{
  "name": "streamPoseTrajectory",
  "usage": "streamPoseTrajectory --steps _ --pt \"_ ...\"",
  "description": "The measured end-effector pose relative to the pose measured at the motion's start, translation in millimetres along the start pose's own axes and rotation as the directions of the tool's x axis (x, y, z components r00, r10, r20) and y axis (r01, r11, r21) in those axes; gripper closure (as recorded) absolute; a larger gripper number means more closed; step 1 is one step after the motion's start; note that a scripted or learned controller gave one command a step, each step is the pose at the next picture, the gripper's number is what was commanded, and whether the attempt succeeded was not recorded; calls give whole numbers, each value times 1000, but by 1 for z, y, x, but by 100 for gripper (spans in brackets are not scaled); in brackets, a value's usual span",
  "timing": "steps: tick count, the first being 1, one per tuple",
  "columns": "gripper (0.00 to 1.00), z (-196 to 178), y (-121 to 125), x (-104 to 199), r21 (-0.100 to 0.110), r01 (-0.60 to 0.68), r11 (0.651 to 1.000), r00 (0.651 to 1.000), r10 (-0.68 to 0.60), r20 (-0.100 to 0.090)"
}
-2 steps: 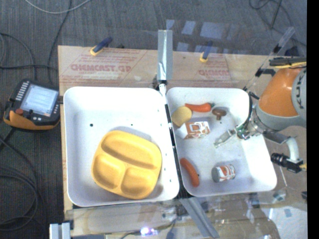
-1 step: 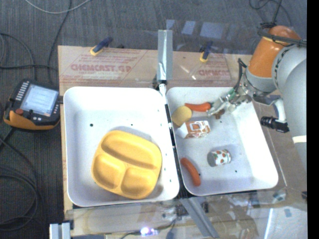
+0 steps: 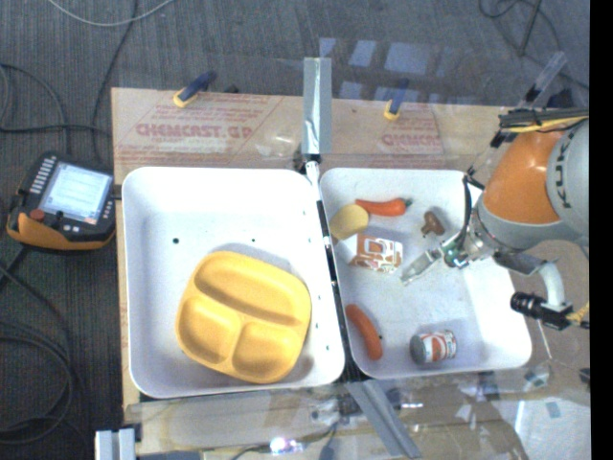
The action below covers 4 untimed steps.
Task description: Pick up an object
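The right bin holds several small items. An orange carrot lies at the back, with a pale yellow oval piece to its left. Below them sits an orange and white packet. A small brown object rests near the back right. At the front lie a red sausage and a small can on its side. My gripper reaches in from the right and hangs low over the bin's middle, just right of the packet and below the brown object. Nothing shows in its grasp.
The left bin carries a yellow divided tray toward its front right. A metal divider runs between the bins at the back. A teach pendant lies on the floor at the left.
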<state>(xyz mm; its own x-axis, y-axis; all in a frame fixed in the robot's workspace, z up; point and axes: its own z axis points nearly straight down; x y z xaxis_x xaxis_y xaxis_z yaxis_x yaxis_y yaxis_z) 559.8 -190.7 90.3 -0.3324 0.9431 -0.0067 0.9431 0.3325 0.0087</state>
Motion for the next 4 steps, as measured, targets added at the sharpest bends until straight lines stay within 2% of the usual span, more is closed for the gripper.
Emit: streamPoseTrajectory --steps 1,2,3,4 --pt "0 2 80 -36 -2 24 1000 1000 -24 0" --pt "100 -9 81 -36 -4 25 1000 1000 -24 5" --pt "100 1 95 -19 33 -475 879 880 475 6" --pt "0 3 100 -20 5 -476 880 880 476 8"
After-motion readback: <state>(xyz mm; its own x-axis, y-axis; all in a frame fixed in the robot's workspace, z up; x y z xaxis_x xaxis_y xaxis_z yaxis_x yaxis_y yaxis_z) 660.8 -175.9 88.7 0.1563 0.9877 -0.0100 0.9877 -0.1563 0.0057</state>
